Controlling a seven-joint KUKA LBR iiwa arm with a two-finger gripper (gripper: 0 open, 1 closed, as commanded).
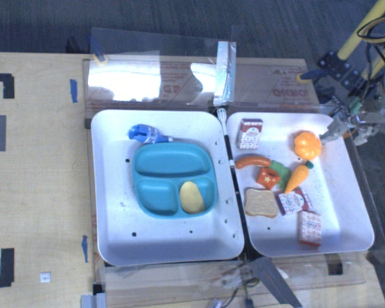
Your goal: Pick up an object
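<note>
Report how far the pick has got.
Done: nothing lifted; the orange, carrot, sausage and bread slice lie in the right bin. In hand: the gripper is at that bin's upper right, beside the orange. Left: grasp and lift.

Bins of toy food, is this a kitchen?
Probably not: it looks like a robot test bench. Pretend food like a carrot fills one white bin, and a robot hand reaches in.
</note>
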